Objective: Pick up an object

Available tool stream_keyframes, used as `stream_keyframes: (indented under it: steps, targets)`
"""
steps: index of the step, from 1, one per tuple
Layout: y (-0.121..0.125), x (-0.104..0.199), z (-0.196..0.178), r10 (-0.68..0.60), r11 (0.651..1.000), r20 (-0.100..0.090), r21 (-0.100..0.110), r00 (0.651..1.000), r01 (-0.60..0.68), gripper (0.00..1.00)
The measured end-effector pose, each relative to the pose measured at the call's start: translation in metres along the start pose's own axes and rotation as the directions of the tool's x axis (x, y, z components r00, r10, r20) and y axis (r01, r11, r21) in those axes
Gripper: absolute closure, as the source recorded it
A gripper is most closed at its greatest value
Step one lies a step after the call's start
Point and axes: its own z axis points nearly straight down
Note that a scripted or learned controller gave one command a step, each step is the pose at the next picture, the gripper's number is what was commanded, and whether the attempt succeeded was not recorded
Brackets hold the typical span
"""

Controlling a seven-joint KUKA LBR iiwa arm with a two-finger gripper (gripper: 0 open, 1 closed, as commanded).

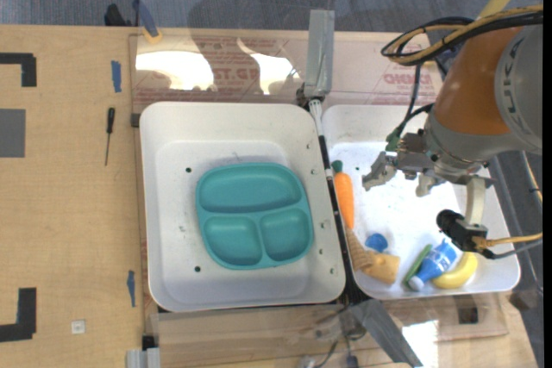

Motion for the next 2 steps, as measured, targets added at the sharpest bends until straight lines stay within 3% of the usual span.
stream_keyframes:
  steps: [1,2]
  targets:
    - [0.010,-0.007,-0.006,-0.367,0.930,-0.001,-0.003,0.930,0.367,0.00]
    - [-0.027,0.004,0.000,-0.239,0.971,-0.004,0.003,0.971,0.239,0.00]
